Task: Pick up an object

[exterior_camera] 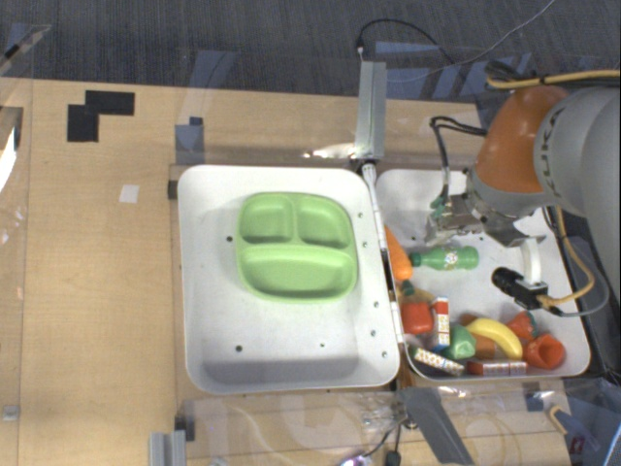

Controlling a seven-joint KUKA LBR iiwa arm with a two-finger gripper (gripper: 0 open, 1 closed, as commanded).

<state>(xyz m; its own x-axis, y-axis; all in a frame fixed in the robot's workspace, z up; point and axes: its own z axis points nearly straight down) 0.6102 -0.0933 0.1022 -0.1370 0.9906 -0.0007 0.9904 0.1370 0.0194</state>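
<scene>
Reaching arm [568, 153]: grey with an orange band, it comes in from the right of the camera view and bends down over the right bin.
End effector [449, 223]: low over the far half of the right bin, just above the green bottle; whether it is open or closed, or has hold of anything, cannot be told.
Green bottle [444, 257]: lies on its side across the middle of the right bin, directly on the near side of the end effector.
Carrot [394, 252]: lies along the right bin's left wall, just beside the bottle's left end.
Near heap: a red piece [417, 316], a small red and white box [442, 316], a yellow banana [495, 335] and an orange cup [546, 350] crowd the bin's near edge.
Right bin [408, 187]: white, shallow, its far left corner bare.
Left bin [209, 260]: white, touching the right bin's side, with a green divided plate [296, 246] in its middle.
Table [97, 289]: pale wood, carrying both bins.
</scene>
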